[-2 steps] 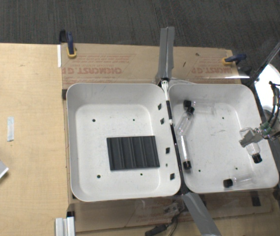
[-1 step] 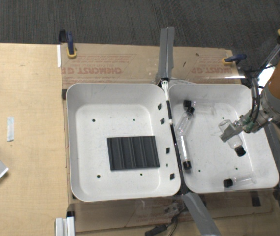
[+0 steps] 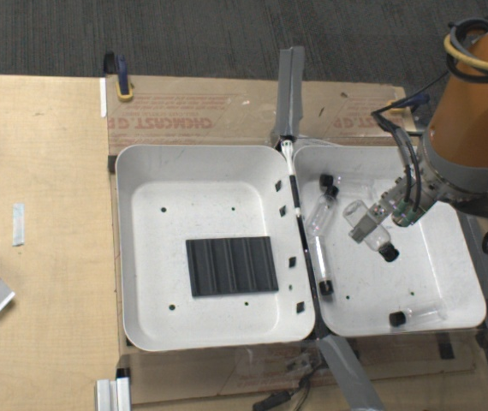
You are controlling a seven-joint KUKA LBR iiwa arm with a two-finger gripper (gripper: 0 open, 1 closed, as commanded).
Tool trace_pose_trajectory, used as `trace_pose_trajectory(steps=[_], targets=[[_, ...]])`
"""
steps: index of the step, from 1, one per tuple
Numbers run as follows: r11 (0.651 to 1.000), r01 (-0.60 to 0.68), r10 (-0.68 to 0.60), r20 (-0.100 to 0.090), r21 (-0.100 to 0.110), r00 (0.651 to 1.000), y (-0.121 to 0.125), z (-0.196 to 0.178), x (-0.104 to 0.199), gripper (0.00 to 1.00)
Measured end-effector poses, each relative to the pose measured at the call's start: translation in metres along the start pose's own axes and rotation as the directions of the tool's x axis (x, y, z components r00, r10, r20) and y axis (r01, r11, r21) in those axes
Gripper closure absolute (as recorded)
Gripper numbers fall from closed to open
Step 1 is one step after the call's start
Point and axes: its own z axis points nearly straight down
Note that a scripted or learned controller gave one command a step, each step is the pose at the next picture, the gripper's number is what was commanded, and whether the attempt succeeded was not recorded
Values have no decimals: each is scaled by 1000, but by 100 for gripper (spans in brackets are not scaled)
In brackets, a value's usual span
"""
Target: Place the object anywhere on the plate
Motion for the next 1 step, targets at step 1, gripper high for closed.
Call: trace_pose_trajectory(steps=[1], targets=[[991,130,-130,-3,3,991,49,24,59,100]])
